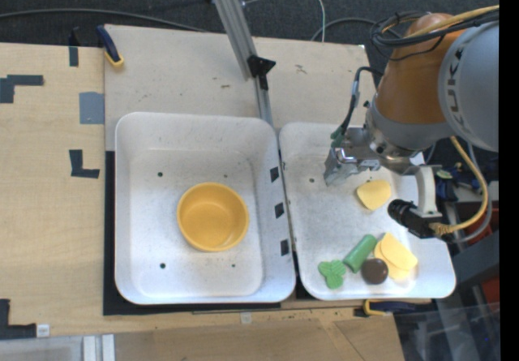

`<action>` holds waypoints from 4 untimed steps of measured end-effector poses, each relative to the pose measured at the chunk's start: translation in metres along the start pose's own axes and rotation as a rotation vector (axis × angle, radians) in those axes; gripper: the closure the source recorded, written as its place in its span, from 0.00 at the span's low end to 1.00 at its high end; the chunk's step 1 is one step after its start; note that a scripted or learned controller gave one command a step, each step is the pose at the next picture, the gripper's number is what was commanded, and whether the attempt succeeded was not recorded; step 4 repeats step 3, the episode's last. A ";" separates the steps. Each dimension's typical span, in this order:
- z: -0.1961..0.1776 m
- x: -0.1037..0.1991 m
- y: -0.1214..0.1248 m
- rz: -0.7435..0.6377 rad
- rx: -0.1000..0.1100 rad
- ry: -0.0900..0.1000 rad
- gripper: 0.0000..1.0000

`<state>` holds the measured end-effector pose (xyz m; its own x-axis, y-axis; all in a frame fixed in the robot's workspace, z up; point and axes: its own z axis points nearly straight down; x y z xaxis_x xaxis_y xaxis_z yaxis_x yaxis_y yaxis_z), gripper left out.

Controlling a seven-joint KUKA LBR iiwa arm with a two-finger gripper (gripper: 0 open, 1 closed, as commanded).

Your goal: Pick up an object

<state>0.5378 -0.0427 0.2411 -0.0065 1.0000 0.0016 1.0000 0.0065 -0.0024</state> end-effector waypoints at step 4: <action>0.021 0.143 0.011 0.000 0.002 -0.001 1.00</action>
